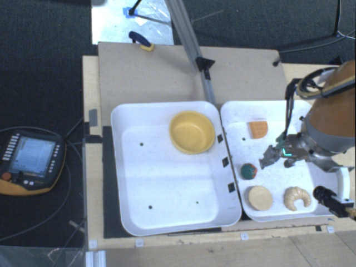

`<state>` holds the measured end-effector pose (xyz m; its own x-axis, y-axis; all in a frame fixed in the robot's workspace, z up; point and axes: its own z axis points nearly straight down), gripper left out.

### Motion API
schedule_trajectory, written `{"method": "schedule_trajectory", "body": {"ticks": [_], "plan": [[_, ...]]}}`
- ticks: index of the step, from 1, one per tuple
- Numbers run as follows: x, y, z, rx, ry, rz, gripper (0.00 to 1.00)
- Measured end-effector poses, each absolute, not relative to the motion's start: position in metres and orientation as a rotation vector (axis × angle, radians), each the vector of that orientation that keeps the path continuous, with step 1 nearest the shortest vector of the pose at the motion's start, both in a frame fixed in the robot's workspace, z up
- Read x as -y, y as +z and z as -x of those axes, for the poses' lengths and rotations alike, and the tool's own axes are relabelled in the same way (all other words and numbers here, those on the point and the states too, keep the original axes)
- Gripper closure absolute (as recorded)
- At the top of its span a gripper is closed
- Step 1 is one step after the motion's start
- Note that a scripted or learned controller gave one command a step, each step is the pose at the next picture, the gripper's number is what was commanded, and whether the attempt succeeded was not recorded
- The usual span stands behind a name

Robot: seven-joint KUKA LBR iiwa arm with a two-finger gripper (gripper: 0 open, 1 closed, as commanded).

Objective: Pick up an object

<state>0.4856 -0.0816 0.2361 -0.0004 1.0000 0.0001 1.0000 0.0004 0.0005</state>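
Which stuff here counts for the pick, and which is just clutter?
Job-relevant:
- gripper, over the right bin
- orange block
- green ball
- round tan disc
- croissant-shaped piece
- yellow bowl in the left bin

Lying about:
- teach pendant, off the bench at left
- blue-and-yellow clamp on the cardboard's far edge

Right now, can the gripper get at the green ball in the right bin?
Probably yes. The gripper hangs just right of the green ball, with bare bin floor between them. The round biscuit and croissant lie nearer the front rim, off that path.
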Motion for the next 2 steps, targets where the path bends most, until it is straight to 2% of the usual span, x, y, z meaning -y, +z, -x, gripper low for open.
{"method": "schedule_trajectory", "body": {"ticks": [1,2], "plan": [[0.082,0.236,-0.486,-2.221,0.001,-2.221,0.0],[0.087,0.191,-0.491,-2.223,-0.003,-2.223,0.0]]}}
